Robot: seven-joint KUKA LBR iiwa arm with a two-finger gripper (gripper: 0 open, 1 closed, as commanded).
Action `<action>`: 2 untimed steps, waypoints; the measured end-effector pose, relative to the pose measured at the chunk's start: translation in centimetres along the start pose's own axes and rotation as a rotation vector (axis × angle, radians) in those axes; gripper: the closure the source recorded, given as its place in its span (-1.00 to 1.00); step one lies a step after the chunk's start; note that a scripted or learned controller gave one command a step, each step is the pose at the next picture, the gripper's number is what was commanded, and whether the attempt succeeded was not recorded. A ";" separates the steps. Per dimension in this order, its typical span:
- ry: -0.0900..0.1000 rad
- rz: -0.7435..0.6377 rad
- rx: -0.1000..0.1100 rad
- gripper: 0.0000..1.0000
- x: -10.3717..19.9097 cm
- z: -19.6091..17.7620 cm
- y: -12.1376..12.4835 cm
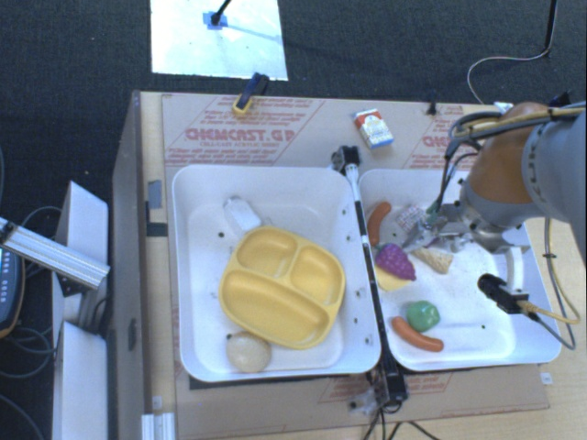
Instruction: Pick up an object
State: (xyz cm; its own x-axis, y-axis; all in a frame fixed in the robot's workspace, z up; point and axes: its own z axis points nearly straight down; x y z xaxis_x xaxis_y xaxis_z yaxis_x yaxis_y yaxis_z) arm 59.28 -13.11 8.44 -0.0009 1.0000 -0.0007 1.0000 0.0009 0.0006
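While the gripper (424, 230), whose spread I cannot tell, hangs over the crowded right bin (527, 337), it may nudge the purple grapes (394, 260) or wedge (435, 259) without catching either.

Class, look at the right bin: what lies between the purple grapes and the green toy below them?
In the camera view, a pale yellow piece lies between the purple grapes and the green toy, partly tucked under the grapes.

Arm (541, 168) cut off by the right edge, gripper (424, 232) a blur of metal with its fingers unreadable, small carton (373, 128) print too small to read, cable (554, 12) leaving the top edge
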 end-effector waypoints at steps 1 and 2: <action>-0.001 -0.004 0.019 -1.00 1.8 0.0 7.2; -0.001 0.000 -0.001 -1.00 -0.6 0.0 0.6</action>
State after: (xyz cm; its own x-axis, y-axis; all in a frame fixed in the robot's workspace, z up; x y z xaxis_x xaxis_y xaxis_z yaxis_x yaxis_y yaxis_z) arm 59.92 -13.71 8.46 -0.0009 1.0000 -0.0013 1.0000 0.0009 0.0014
